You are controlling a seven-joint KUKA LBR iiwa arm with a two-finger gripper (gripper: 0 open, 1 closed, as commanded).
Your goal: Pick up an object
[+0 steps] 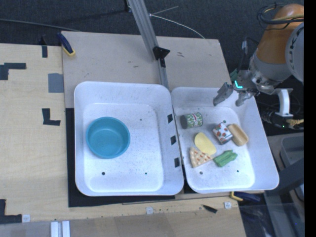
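Up at the right bin's point(261, 132) top edge, the gripper point(231, 96) hangs spread open and holding nothing, with the can point(192, 120) and other toys down-left of it.

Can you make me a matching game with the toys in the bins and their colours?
Things:
1. bowl
2. pizza slice
3. bread roll
4. pickle

Colours:
A. green
B. blue
C. tan brown
D. orange with red dots

Pairs: 1-B, 2-D, 3-C, 4-A
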